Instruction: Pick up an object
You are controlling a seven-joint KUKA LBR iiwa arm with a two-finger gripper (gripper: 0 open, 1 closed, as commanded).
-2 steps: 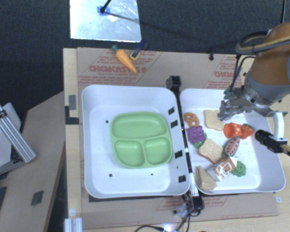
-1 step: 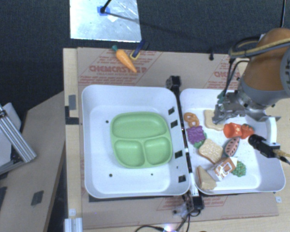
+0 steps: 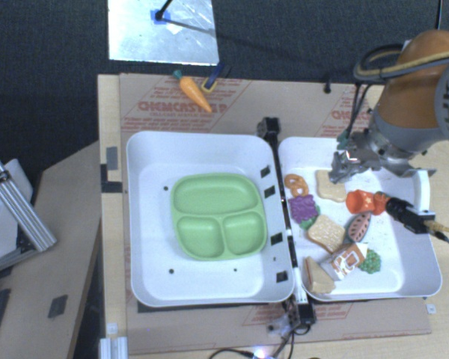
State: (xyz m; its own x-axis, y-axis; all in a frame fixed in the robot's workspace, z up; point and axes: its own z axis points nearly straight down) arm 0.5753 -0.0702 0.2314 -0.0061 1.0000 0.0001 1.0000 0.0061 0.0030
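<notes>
Bench stock, as it lies.

Left shallow white bin (image 3: 146,200): one pale green plastic tray with three compartments (image 3: 217,215), lying flat near the middle.

Right shallow white bin (image 3: 419,264): a cluster of toy food. Brown pretzel piece (image 3: 295,184) at the upper left; purple grape bunch (image 3: 303,209) just below it; tan bread slice (image 3: 326,233) beneath that; pale cream flat biscuit-shaped piece (image 3: 332,189) at the top; red-orange pepper-like piece (image 3: 364,201) to its right; dark red oval piece (image 3: 358,227); small printed box (image 3: 346,260); green broccoli floret (image 3: 371,261); tan wedge (image 3: 319,277) at the bottom.

Outside the bins: orange toy carrot (image 3: 194,93) on the cardboard sheet behind.

Grey two-finger gripper (image 3: 349,164): low over the top of the right bin, just above the cream piece. Whether the jaws are open or closed cannot be told; nothing is seen held.

Handling note: the cream piece is the nearest candidate. It lies flat, so the grasp likely needs to straddle its narrow edges and descend fully to the bin floor. The red-orange piece sits close beside it and may be nudged.
</notes>
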